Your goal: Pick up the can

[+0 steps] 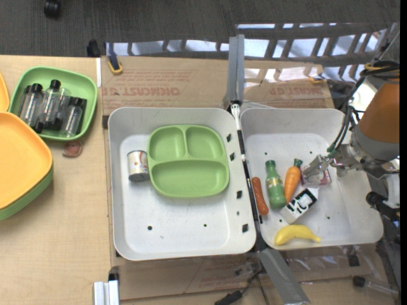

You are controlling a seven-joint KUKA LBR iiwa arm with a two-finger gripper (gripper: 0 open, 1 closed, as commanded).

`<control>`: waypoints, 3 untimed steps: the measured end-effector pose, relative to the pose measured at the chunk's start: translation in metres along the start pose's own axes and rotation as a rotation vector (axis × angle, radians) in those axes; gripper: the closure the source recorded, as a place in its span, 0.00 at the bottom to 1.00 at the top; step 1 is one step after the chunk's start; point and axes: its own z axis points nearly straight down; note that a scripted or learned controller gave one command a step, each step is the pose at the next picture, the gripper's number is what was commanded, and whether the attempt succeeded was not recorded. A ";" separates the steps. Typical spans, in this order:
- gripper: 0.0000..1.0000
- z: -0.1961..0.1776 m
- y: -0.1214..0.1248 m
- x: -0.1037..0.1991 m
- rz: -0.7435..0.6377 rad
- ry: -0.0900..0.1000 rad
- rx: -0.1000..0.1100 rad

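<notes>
Silver can (137, 166) in left bin, touching green divided plate (189, 160).

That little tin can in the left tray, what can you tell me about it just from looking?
The can is small, with a shiny silver metal body and a label that shows reddish-brown patches. It lies on its side on the floor of the left bin, near the bin's left wall. Its right side sits against, or very nearly against, the left edge of the green divided plate; the view cannot settle whether they touch. It looks undented. The gripper is off in the other bin, far from it.
</notes>
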 end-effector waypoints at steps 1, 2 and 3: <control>1.00 -0.010 0.001 -0.001 0.004 -0.003 -0.005; 1.00 -0.061 0.028 0.044 0.064 0.000 0.008; 1.00 0.007 0.088 0.035 0.052 -0.001 0.008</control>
